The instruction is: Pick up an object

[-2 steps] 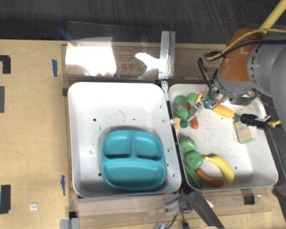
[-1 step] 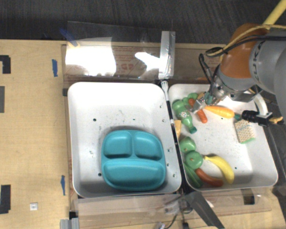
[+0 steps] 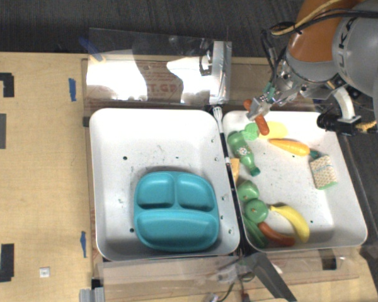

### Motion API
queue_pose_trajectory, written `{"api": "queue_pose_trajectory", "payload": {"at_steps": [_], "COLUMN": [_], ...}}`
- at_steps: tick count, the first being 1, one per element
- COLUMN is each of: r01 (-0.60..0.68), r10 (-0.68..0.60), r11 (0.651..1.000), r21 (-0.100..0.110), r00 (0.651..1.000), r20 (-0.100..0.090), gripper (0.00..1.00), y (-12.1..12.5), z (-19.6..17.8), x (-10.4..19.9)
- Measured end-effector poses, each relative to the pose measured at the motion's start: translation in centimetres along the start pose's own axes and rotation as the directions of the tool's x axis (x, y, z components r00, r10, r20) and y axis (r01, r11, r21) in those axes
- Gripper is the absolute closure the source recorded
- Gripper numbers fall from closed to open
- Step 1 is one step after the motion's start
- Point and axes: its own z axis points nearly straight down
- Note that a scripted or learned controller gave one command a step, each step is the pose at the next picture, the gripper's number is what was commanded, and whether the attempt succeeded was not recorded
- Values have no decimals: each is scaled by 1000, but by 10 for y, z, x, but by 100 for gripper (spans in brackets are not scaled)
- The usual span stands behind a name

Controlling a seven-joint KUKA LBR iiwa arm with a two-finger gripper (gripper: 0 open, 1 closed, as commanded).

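A pale wooden bench carries two white bins, dark floor along the frame's top. The left bin holds a teal divided tray. The claw hangs over the right bin's upper-left corner; its grip cannot be told. Toy produce lies there: green bottle, banana.

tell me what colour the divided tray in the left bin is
Teal blue divided tray, seen in the camera view.

Tray in left bin; sponge in right bin.
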Motion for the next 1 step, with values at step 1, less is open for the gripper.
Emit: {"api": "queue_pose_trajectory", "payload": {"at_steps": [1], "r01": [68], "r10": [-68], "r11": [998], "r21": [3], "r00": [998], "r20": [-3], "gripper": [100], "y": [22], "z": [-35], "x": [54]}}
